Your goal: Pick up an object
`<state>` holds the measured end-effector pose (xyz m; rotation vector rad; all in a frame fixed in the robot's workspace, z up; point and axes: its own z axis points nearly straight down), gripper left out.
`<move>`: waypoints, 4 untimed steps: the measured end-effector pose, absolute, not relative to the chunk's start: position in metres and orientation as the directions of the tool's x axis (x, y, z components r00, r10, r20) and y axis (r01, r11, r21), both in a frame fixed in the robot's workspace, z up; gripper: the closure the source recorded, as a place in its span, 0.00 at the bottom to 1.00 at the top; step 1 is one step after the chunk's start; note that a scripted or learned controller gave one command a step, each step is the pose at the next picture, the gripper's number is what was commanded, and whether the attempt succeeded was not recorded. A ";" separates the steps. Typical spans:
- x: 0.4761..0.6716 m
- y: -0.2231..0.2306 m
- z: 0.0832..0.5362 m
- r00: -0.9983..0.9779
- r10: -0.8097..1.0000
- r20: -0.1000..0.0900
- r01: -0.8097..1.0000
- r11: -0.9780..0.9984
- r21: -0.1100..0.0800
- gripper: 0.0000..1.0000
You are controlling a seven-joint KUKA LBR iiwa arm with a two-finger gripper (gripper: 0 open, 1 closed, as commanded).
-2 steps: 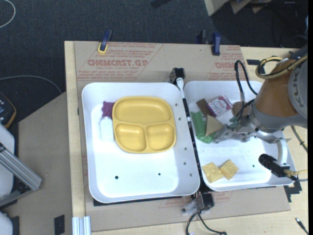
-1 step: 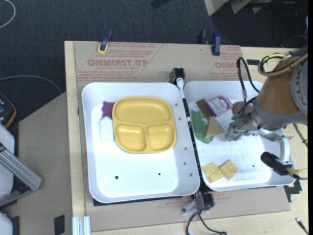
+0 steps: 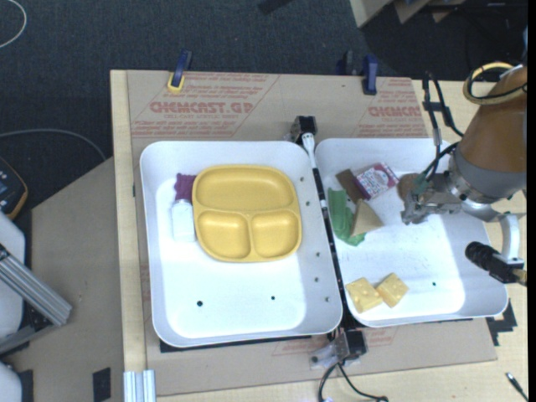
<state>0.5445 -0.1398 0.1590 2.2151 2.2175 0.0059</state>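
Arm over the right bin, gripper low near the clutter at its far side.

The gripper (image 3: 416, 201) sits above the right bin (image 3: 435, 262), just right of a pink-and-white packet (image 3: 375, 178); whether its fingers are spread or closed cannot be told, and nothing shows between them. Left of the packet lie a brown cardboard piece (image 3: 362, 216) and a green object (image 3: 342, 216), touching each other near the bin's left wall. Two yellow sponge-like blocks (image 3: 376, 292) rest side by side near the front edge, well apart from the gripper. In the left bin (image 3: 234, 304) a yellow divided tray (image 3: 247, 212) lies flat, with a purple item (image 3: 184, 186) and a white item (image 3: 181, 221) tucked just beside its left edge.
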 end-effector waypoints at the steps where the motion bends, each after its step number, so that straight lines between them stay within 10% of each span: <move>1: 0.542 -0.135 0.204 -0.001 1.000 -0.002 1.000 0.001 0.007 1.00; 4: 0.572 -0.021 0.219 -0.007 1.000 0.001 1.000 0.007 0.003 1.00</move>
